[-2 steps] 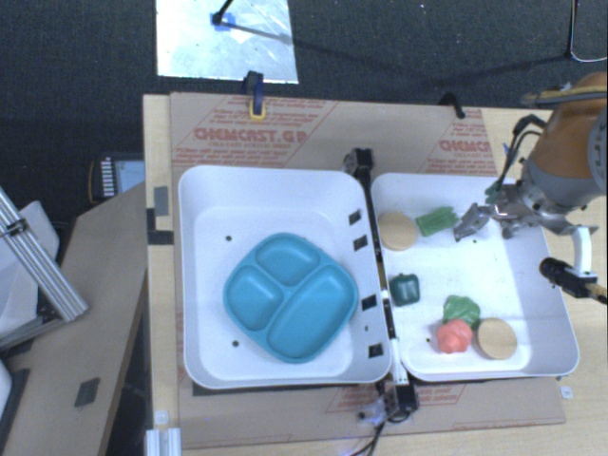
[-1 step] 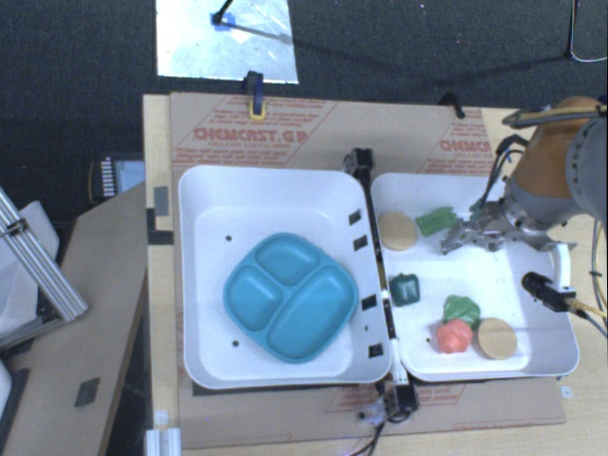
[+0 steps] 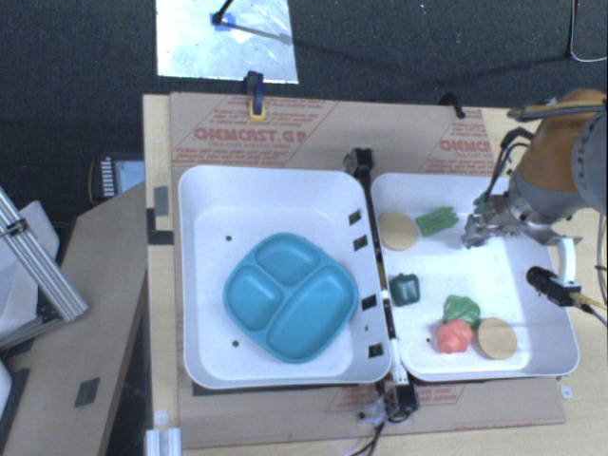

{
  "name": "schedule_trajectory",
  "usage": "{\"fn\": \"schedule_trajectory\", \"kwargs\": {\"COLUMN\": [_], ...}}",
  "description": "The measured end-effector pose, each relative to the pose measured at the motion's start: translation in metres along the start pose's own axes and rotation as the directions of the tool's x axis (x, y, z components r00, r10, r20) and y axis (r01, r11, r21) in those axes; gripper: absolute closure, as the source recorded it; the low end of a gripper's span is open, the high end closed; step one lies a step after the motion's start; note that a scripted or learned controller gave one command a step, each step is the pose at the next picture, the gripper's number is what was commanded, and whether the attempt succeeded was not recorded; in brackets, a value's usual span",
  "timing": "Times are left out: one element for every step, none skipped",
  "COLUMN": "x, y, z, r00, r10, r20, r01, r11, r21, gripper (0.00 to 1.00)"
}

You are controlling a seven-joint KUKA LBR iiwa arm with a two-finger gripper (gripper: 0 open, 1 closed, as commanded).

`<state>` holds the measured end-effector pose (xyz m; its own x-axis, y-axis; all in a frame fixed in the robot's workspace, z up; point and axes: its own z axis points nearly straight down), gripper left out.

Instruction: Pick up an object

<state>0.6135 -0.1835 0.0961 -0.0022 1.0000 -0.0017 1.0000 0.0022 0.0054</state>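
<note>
- The grey arm with its orange band [image 3: 560, 150] is reaching in from the right side and hanging over the upper right part of the right bin [image 3: 541, 359].
- The gripper [image 3: 478, 231] is pointing down and to the left, sitting just right of a green oblong piece [image 3: 436, 220] without clearly touching it.
- The metal of the gripper is too small and blurred to read, so how far it is spread is something I cannot tell; nothing is showing between its tips.
- A round tan disc [image 3: 397, 231] is lying just left of the green oblong piece, near the bin's upper left corner.
- A dark green block [image 3: 405, 290] is sitting by the divider between the two bins, well apart from the gripper.
- Near the front of the right bin, a leafy green piece [image 3: 463, 307] is touching a pink-red lump [image 3: 453, 337], and a second tan disc [image 3: 496, 338] is lying just right of them.
- The left bin [image 3: 218, 207] is holding a blue tray [image 3: 290, 297] with three compartments, turned at an angle.
- Both bins are resting on a cardboard sheet [image 3: 285, 131] with red lettering.
</note>
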Motion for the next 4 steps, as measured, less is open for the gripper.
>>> {"fn": "schedule_trajectory", "kwargs": {"x": [-0.005, 0.002, 0.002, 0.052], "y": [0.001, 0.008, 0.009, 0.005], "z": [-0.064, -0.123, -0.138, -0.128], "r00": [1.0, 1.0, 1.0, 1.0], "r10": [0.001, -0.002, -0.002, -0.005], "r20": [0.001, 0.0, -0.001, -0.002], "r01": [-0.001, 0.002, 0.002, 0.005], "r11": [1.0, 1.0, 1.0, 1.0], "r21": [-0.002, -0.001, 0.001, 0.005], "gripper": [1.0, 1.0, 1.0, 1.0]}}
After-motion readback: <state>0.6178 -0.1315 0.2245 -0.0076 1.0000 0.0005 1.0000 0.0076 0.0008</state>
